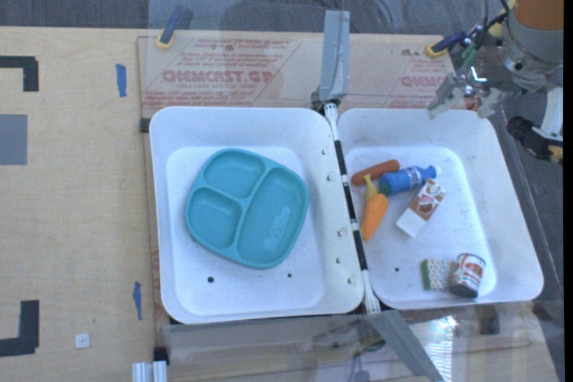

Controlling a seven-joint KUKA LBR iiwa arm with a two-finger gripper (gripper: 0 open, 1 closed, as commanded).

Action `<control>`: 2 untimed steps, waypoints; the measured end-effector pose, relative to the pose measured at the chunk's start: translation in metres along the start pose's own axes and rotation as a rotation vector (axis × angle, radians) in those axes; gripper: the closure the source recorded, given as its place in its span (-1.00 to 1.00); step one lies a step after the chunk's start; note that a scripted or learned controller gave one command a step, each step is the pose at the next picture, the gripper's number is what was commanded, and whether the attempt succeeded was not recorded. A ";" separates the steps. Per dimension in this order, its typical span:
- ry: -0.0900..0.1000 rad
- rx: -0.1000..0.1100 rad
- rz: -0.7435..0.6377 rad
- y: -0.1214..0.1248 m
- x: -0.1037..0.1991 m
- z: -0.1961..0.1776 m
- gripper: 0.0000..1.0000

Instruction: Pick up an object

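The pickable things lie loose in the right bin (501, 192): a sausage (375, 172), a blue bottle (405, 180), a carrot (374, 216) and a small carton (423, 206) crowd its middle; a can (466, 275) lies apart near the front corner, likely the easier target; the end effector (466, 89) hovers above the bin's far rim, holding nothing, its grip state unclear; the left bin (170, 192) carries a teal divided plate (246, 207).

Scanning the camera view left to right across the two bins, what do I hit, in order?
Teal divided plate in the left bin → carrot → blue bottle → small carton → can near the right bin's front corner.
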State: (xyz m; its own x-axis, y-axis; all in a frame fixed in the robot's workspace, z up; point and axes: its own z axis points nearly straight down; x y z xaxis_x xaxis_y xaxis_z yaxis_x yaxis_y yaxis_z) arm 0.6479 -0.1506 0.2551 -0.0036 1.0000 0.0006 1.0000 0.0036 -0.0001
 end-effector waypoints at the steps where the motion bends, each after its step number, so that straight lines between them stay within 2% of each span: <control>1: -0.001 0.001 -0.051 -0.044 0.027 0.125 -1.00; 2: 0.000 -0.004 -0.017 -0.038 -0.005 0.167 -1.00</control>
State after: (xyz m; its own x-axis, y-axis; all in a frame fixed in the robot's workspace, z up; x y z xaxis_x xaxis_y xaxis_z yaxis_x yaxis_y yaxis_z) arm 0.6097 -0.1554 0.0877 -0.0207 0.9998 0.0008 0.9998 0.0207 0.0035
